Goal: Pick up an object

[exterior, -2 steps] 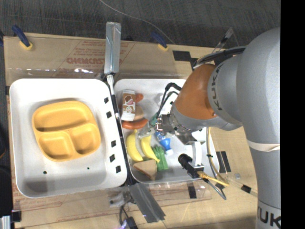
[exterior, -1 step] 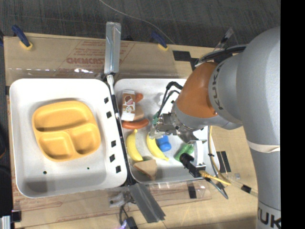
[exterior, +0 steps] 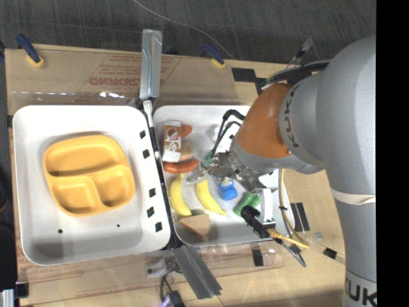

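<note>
Two white bins are carried side by side on the table [exterior: 77, 66]. The left bin [exterior: 32, 235] holds a yellow divided tray [exterior: 89, 171]. The right bin [exterior: 192, 115] holds the pickable items: a small carton [exterior: 172, 142] at 12 o'clock, a sausage [exterior: 181, 166] just below it, two bananas [exterior: 179, 197] near the centre, a bread slice [exterior: 195, 224] at 6 o'clock, a blue block [exterior: 228, 191] and a green item [exterior: 246, 203] toward 4 o'clock.

The arm [exterior: 319, 126] is reached in from 3 o'clock, and the pincer [exterior: 214, 165] is lowered over the middle of the right bin, close above the second banana and the blue block. Whether the pincer is wide or narrow cannot be told, the wrist body lying over it. No item is seen raised or held; every item appears to rest on the bin floor. The task is judged to be at the approach or descent stage, with grasp and lift left to do.

Room for moving is tight. The items are crowded, several touching or just beside one another. The bin's dividing wall lies at 9 o'clock of the bananas, and the near wall is close to the bread at 6 o'clock. Free floor is noted mainly at 1 o'clock of the right bin. A vertical withdrawal is judged the least obstructed path.
</note>
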Robot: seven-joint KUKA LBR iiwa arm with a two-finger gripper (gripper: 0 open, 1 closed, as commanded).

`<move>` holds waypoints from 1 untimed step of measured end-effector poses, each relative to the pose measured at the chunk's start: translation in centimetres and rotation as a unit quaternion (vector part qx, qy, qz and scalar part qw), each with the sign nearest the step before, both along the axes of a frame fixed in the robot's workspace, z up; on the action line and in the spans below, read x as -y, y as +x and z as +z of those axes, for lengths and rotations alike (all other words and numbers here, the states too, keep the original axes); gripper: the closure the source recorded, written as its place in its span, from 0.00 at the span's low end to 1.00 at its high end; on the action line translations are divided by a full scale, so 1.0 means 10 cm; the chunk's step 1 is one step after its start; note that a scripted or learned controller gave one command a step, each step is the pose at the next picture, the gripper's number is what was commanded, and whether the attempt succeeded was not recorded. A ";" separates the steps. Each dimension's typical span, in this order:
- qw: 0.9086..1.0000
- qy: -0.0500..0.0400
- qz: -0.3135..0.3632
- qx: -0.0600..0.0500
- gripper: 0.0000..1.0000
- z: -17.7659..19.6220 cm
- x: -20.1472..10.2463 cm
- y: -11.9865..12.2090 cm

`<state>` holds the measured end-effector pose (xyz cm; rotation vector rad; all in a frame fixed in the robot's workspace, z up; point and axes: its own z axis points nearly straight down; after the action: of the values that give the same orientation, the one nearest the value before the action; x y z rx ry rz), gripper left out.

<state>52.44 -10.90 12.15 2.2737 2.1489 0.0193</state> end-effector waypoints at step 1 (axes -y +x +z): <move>1.000 0.000 0.002 0.000 1.00 0.09 0.00 0.01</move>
<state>52.50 -10.89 13.09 2.2692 2.1540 0.0179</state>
